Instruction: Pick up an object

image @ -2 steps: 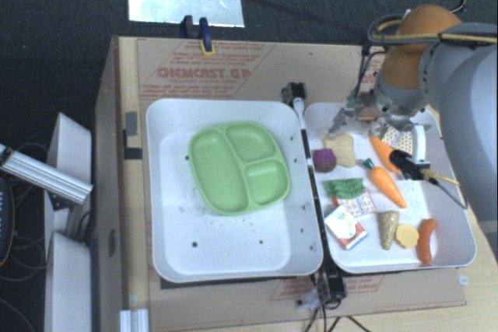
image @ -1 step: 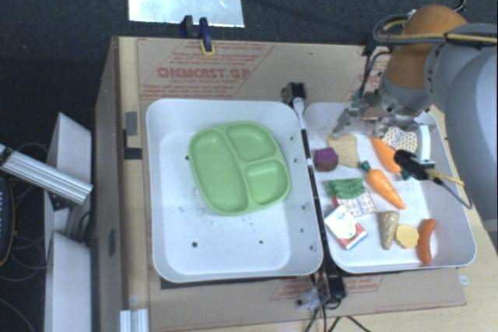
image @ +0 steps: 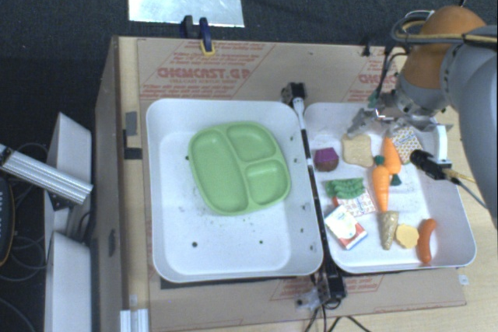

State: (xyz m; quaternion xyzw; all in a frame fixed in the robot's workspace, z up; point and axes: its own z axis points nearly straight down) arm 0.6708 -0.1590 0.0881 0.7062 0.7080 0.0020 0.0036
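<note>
My gripper (image: 379, 119) hangs over the back of the right bin (image: 450, 207), just above a tan bread slice (image: 357, 150) and a small orange carrot (image: 391, 155). I see nothing held in it. Below them lie a larger carrot (image: 380, 186), a purple piece (image: 325, 159), a green leafy piece (image: 345, 187), a patterned card (image: 359, 205), a small red and white carton (image: 345, 229), a tan cone (image: 387, 230), a yellow chunk (image: 406, 235) and an orange sausage (image: 425, 241). A patterned packet (image: 405, 141) sits right under the wrist.
The left bin (image: 171, 245) holds a green divided plate (image: 240, 167). A ridge (image: 309, 167) separates the two bins. The grey arm (image: 471, 82) enters from the right, over the right bin's back corner. Cardboard (image: 233, 70) lies under both bins.
</note>
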